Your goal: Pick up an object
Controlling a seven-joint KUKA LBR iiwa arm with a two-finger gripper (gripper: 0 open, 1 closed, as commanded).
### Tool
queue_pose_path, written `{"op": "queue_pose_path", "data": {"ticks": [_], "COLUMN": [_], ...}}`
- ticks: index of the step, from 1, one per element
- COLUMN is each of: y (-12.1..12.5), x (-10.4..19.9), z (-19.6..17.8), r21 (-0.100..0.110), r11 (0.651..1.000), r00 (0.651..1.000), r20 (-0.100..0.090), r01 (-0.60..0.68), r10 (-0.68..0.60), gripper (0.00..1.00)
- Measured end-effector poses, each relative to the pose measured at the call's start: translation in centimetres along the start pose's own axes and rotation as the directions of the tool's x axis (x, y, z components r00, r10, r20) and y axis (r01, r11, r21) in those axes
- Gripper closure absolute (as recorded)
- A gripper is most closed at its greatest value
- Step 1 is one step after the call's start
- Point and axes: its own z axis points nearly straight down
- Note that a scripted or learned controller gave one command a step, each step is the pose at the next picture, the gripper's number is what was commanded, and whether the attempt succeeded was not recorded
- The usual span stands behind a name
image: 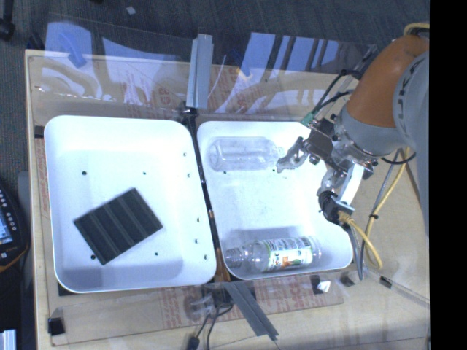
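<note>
We take the arm-side bin [263,203] as our landmark, the white bin that the arm reaches over. Two bottles lie inside it, both on their sides. Along its far wall rests a clear bottle [241,154] with no label, its length running parallel to that wall. Along its near wall lies a labelled bottle [273,254], also parallel to the wall, with a white and green label around its middle. The two bottles are well apart, with a stretch of the bin's white floor between them.

The gripper [290,156] hovers over this bin's far corner on the arm's side, just beside the end of the clear bottle. We cannot tell whether it touches the bottle, nor whether the gripper is released or clenched, since the slanted view blurs its tip. We see nothing clearly grasped in it. The arm [379,86], grey with its orange band, crosses above the bin's rim on that same side.

The second bin [109,159] sits just beside the arm-side bin, on the side away from the arm, their rims nearly meeting. In it a dark ribbed panel [118,225] lies flat, turned askew to the walls, well apart from both bottles and from the gripper.
</note>
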Motion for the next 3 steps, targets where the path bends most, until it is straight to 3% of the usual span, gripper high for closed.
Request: {"op": "queue_pose_path", "data": {"ticks": [1, 2, 3], "y": [0.0, -4.5, -2.8], "x": [0.0, 0.4, -4.6], "z": [0.0, 13.7, 4.4], "r21": [0.0, -0.011, -0.001], "r11": [1.0, 0.985, 0.967], "r00": [1.0, 0.985, 0.967], "r20": [0.0, -0.009, -0.001], "r01": [0.0, -0.174, -0.256], "r10": [0.0, 0.173, 0.256], "gripper": [0.0, 0.0, 0.0]}}
